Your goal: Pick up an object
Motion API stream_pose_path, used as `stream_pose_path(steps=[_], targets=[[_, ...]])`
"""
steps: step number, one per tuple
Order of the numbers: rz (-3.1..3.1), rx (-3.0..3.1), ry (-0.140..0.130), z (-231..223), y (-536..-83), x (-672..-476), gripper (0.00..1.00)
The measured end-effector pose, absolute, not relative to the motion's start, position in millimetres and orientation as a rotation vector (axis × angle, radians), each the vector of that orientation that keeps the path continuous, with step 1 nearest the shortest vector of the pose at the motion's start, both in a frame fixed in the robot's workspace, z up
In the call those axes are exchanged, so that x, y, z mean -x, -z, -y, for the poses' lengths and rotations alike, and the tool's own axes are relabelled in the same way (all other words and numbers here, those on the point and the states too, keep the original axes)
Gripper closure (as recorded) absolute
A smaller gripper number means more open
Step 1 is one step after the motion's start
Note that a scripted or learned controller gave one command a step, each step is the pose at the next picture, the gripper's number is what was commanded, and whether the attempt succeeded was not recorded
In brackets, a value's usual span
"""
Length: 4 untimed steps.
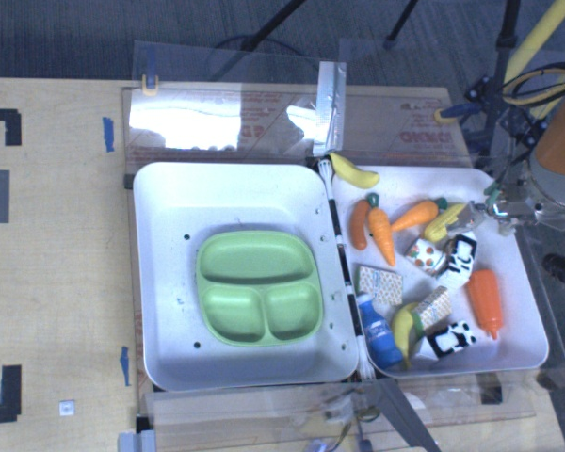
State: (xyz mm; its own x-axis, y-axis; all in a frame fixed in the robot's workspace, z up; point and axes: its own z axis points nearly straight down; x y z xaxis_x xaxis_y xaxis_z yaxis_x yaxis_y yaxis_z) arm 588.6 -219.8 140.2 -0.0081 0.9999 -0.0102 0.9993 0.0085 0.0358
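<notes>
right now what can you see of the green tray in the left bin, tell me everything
The green tray is a pale green divided plate with rounded corners, and it looks like matte plastic. It has three compartments: one long one across the far side and two smaller ones side by side on the near side. It lies flat and right way up, roughly in the middle of the left white bin, resting on the bin floor. Nothing lies in it, and nothing but the bin touches it.

A pale wooden tabletop [56, 252] carries black markings [5, 125] and bits of blue tape [108, 133] on its left part. Beyond it lies dark blue-grey carpet [169, 12], crossed by black stand legs [292, 8] and a yellow pole [541, 26].
</notes>
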Motion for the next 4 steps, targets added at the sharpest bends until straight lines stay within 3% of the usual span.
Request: stream_pose_path(steps=[1, 2, 3, 4], targets=[[-2.617, -1.735, 0.001, 220.1, -181.9, -603.3, 0.00], [-2.648, -1.693, -0.013, 215.8, -94.7, -603.0, 0.00], [-2.645, -1.694, -0.012, 216.8, -102.3, -603.9, 1.00], [-2.474, -1.934, 0.002, 223.7, -100.7, -645.5, 1.00]])
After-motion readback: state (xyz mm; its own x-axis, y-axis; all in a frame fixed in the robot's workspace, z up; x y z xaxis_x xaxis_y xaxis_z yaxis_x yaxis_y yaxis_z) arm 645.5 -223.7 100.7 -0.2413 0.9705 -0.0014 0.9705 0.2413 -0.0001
